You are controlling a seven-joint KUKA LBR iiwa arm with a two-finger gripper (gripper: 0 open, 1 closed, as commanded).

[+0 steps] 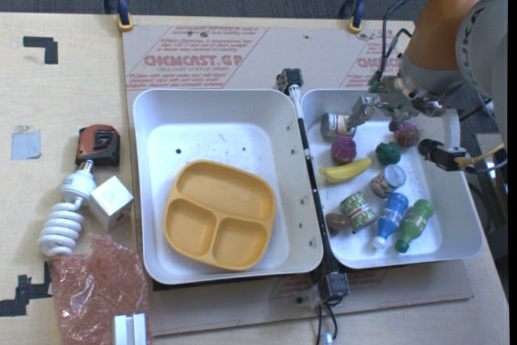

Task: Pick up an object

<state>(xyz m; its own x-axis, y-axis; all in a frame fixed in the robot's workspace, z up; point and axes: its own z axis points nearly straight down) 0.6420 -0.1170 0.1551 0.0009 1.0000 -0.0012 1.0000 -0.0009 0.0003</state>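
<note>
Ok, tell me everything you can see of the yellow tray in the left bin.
The yellow tray looks like matte plastic, a rounded rectangle with three compartments: one long one along the far side and two smaller ones nearer the camera. It lies flat, right side up, turned slightly askew, on the floor of the left bin, toward its near right corner. Nothing lies in it.

We look through 1 fixed camera set above the bench (73,93), tilted down at a slant and far enough back to take in both white bins (153,174), with the arm (452,20) entering from our right.
</note>
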